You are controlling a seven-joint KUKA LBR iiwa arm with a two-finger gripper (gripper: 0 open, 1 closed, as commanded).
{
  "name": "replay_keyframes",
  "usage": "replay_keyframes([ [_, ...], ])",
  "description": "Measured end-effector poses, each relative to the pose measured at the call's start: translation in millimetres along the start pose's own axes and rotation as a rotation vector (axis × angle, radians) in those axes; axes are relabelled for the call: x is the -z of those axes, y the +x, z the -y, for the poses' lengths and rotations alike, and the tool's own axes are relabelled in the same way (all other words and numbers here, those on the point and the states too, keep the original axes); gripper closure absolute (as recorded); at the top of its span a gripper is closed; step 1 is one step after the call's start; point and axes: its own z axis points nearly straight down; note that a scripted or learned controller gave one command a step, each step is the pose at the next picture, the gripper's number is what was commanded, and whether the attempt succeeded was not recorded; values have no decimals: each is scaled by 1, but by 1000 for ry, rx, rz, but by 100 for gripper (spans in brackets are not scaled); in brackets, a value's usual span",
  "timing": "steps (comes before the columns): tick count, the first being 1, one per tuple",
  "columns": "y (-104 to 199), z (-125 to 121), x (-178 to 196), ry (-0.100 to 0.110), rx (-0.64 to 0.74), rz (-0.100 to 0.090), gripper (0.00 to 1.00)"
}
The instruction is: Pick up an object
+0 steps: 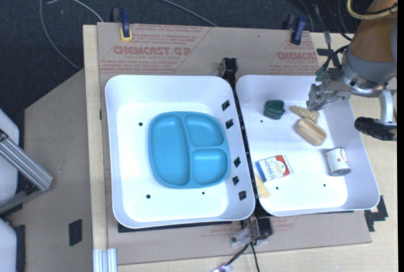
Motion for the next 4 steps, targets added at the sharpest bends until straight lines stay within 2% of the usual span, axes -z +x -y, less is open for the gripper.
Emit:
replay_keyframes([
  [1,0,-1,51,0,0,0,100],
  [2,52,4,42,8,3,-4,100],
  [3,103,12,55,6,4,-4,100],
  [4,154,28,47,9,2,-3,100],
])
